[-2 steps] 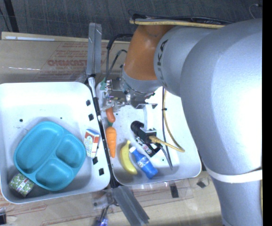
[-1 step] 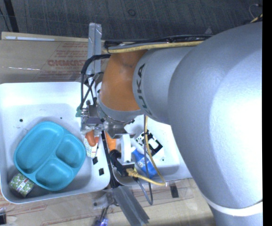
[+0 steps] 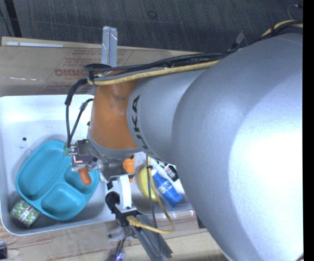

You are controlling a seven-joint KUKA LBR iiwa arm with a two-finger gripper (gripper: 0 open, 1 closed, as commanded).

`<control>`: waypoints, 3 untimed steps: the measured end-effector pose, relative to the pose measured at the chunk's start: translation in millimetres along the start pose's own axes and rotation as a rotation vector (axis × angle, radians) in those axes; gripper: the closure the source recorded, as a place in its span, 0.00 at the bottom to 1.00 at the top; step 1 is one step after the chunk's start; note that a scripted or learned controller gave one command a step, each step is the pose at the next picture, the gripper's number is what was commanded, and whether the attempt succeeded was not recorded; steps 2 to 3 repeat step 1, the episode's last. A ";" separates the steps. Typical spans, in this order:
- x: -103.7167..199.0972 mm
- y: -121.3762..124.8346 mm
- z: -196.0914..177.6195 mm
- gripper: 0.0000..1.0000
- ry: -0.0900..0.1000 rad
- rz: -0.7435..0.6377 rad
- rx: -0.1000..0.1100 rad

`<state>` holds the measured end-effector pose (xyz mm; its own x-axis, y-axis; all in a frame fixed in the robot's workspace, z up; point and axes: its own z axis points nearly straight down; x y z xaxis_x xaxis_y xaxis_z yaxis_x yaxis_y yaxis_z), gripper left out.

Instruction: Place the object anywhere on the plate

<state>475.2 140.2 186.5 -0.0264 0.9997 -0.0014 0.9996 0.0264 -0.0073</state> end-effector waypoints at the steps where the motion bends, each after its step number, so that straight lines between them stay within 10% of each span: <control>1: -0.7 0.3 -0.1 0.00 0.000 0.002 -0.001; 3: -0.7 0.3 -0.1 0.00 0.000 0.002 -0.001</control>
